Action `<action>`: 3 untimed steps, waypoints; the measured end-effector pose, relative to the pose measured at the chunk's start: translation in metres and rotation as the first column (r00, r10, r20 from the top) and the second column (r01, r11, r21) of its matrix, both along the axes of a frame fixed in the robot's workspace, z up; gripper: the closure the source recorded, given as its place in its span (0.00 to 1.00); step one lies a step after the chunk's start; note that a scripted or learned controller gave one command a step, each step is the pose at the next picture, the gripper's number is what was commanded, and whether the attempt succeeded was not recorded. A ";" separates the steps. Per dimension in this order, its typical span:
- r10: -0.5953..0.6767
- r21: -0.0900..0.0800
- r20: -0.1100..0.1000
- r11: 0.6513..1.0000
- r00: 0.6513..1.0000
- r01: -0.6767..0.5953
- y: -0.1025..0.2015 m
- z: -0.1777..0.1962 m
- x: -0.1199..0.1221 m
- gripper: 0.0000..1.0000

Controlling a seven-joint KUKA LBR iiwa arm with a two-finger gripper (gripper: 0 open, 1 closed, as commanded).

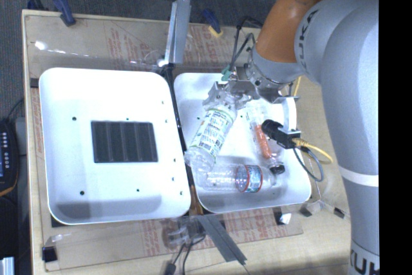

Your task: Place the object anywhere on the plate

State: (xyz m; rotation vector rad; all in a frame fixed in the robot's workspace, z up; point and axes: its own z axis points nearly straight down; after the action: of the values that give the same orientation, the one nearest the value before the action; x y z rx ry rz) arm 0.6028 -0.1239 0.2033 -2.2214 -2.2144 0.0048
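Bench [96, 42], 1, bearing 2 shallow white bins side by side.

Left bin [64, 100], 1: holds 1 dark ribbed rectangular plate [124, 142] lying flat near its middle; several small dark dots mark the bin floor around it.

Right bin [193, 90], 1: holds 2 clear plastic bottles. The first, the labelled bottle [212, 132], lies at a slant with its white printed label facing up and its neck end toward the gripper. The second, the clear bottle [233, 178], lies across the near end of the bin, with a red-and-blue band near its right end; it touches the lower end of the labelled bottle. 1 thin orange item [262, 140] lies to the right of the labelled bottle; its kind is hard to make out.

Arm [335, 42], 1: grey with an orange band, reaching in from the right, its lower part cut off by the frame edge. The gripper [235, 88] hangs over the far end of the right bin, just at the labelled bottle's neck end. Whether the pincer is apart or together I cannot tell; the wrist hides it.

Blue clamps on the far edge of the bench: 2 visible, the left clamp [63, 8] and the right clamp [211, 20].
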 end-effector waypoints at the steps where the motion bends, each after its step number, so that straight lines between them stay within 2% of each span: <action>1: -0.145 -0.002 0.001 0.989 0.989 0.145 0.066 0.050 -0.041 1.00; 2: 0.075 -0.002 0.006 0.997 0.997 -0.075 0.007 0.145 -0.053 1.00; 3: -0.019 -0.001 0.002 1.000 1.000 0.019 0.008 0.107 -0.062 1.00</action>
State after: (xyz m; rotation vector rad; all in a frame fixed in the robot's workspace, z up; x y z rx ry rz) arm 0.5407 -0.1163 0.3108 -2.2446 -2.1948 0.0038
